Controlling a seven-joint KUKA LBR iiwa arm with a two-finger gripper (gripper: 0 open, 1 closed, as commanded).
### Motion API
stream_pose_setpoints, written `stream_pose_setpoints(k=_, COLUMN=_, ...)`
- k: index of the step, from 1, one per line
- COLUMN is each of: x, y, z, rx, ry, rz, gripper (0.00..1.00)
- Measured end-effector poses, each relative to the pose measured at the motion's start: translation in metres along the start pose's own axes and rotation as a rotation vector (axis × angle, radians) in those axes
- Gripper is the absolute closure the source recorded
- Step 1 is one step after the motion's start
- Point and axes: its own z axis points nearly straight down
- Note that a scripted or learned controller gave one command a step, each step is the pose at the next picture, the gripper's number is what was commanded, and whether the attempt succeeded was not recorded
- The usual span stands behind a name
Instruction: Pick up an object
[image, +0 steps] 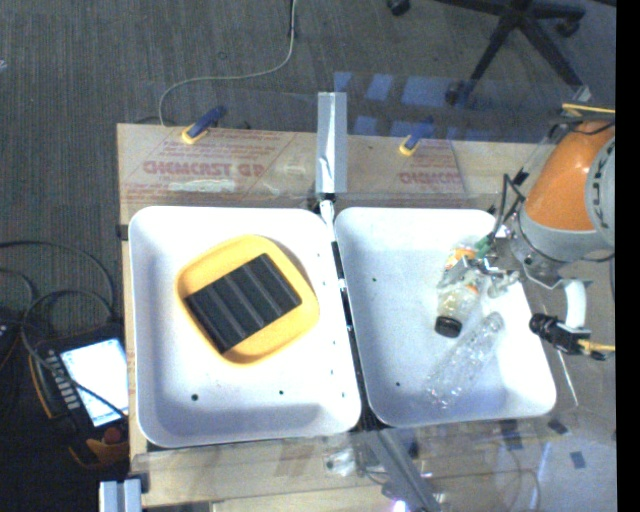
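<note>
- A clear plastic bottle with a dark cap (462, 352) lies flat in the right white bin (400, 370), long axis slanting from the cap at upper left to the base at lower right.
- The gripper (483, 262) sits just above the cap end, beside crumpled clear wrapping (458, 290); I cannot tell its opening.
- 1 yellow tray with a black ribbed insert (248, 297) lies well apart in the left bin (160, 400).
</note>
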Motion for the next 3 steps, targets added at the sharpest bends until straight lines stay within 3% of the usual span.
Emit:
stream_pose_setpoints(k=1, x=0.005, y=0.029, z=0.042, rx=-0.011, ry=0.000, rz=0.074, gripper=0.00)
stream_pose_setpoints(k=2, x=0.007, y=0.029, z=0.033, rx=-0.011, ry=0.003, rz=0.073, gripper=1.00)
stream_pose_setpoints(k=3, x=0.046, y=0.086, z=-0.039, rx=0.000, ry=-0.002, rz=0.073, gripper=1.00)
